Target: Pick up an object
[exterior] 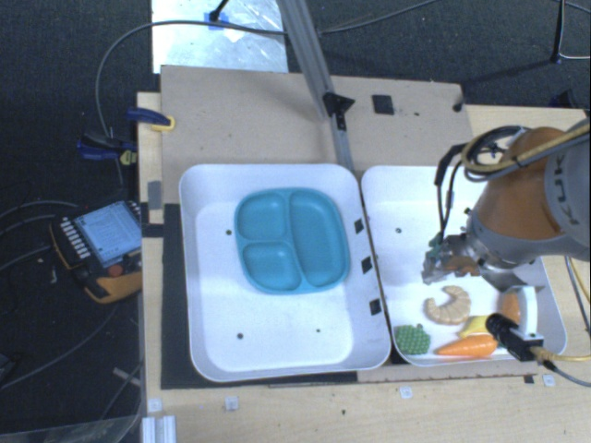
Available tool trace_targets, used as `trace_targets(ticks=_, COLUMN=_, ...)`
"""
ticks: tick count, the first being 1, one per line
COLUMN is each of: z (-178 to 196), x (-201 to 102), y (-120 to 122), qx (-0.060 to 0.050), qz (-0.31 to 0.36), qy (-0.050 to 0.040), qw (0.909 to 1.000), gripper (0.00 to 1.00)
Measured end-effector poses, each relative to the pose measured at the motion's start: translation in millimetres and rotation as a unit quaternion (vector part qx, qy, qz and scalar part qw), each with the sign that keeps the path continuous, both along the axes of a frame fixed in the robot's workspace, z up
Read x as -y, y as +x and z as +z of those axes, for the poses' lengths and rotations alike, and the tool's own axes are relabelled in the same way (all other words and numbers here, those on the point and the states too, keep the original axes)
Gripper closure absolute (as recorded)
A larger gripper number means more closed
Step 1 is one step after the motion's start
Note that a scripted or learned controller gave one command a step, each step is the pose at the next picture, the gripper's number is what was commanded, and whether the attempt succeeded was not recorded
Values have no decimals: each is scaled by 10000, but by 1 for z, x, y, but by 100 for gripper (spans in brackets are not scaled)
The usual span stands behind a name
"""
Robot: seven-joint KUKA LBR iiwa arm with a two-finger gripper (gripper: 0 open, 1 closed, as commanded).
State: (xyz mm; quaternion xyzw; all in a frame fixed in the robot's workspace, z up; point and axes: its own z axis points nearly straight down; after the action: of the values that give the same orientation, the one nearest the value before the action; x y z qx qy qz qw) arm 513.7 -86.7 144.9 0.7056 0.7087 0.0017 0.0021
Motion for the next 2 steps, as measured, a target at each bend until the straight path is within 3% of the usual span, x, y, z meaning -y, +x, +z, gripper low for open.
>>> trace_targets(ticks=2, z=114, x=6, y=14, qx=15, qz=2, qy=-5, qw=10000, gripper=100)
